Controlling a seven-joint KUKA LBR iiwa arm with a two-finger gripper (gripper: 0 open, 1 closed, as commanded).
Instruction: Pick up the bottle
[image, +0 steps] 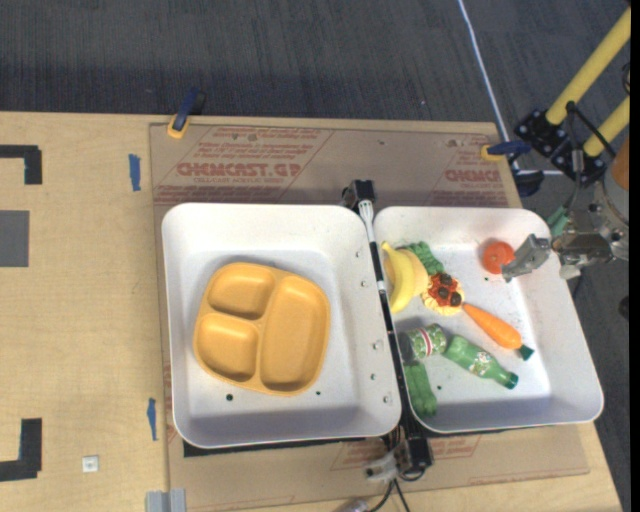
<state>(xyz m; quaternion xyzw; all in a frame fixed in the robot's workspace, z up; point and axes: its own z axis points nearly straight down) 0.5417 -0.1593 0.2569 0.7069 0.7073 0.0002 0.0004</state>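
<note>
The bottle (462, 353) is green with a white and red label. It lies on its side in the front part of the right bin (570, 395), cap pointing to the lower right. My gripper (523, 260) hangs over the bin's far right part, next to a red tomato (496, 255). It sits well back and to the right of the bottle, with an orange carrot (494, 325) lying between them. Nothing shows in the gripper.
A banana (401, 277), a red and yellow toy (443, 292) and a green leafy piece (429, 257) crowd the right bin's left side. A green vegetable (420, 386) lies just left of the bottle. The left bin (185, 400) holds a yellow divided plate (263, 325).
</note>
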